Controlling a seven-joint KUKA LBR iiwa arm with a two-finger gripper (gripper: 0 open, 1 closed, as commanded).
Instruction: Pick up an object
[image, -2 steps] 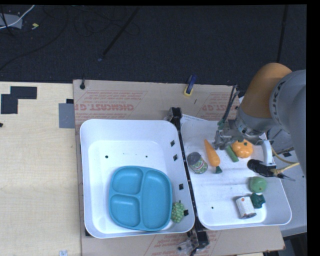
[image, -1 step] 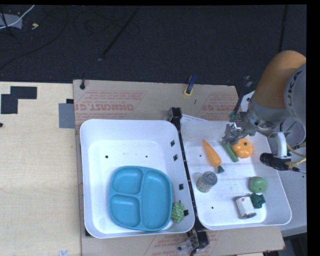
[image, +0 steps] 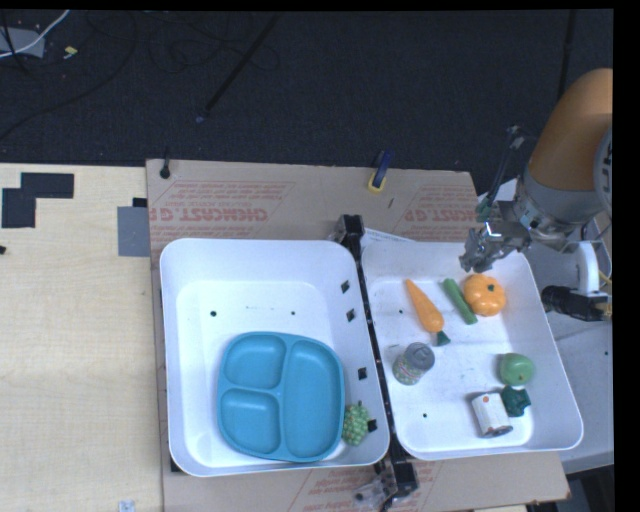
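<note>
Two bins: left (image: 190, 300) holds a blue tray (image: 280, 395), right (image: 540, 420) a carrot (image: 424, 305); gripper (image: 482, 250) state unclear.

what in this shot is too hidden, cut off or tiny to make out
- Gripper: small and dark in the camera view over the right bin's far edge; open or shut cannot be told.
- Arm: cut off by the right edge.
- Small white item with a green piece: too small to identify.
- Grey round object: blurred, unclear what it is.
- Green cluster: partly tucked beside the blue tray, near the left bin's wall.
</note>
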